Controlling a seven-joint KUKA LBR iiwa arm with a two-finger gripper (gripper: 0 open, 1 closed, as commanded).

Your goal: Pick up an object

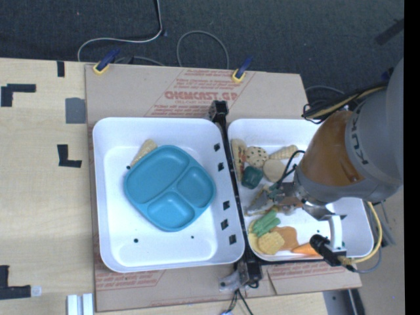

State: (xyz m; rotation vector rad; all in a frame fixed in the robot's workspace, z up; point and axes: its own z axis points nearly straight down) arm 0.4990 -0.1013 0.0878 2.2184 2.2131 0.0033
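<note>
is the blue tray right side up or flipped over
Right side up: the blue tray in the left bin shows its three sunken compartments facing up, all empty.

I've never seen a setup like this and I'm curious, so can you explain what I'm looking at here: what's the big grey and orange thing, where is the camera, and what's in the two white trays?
The camera is fixed above a workbench, looking down at a slant. The big grey and orange shape on the right is a robot arm, reaching in over the right bin. Its end effector is down among the small toy food pieces there, including a green piece, a yellow piece and an orange carrot-like piece. I cannot tell whether it holds anything. The left bin holds a blue divided plate with a tan piece peeking out behind it. Both bins sit on a cardboard sheet.
</note>
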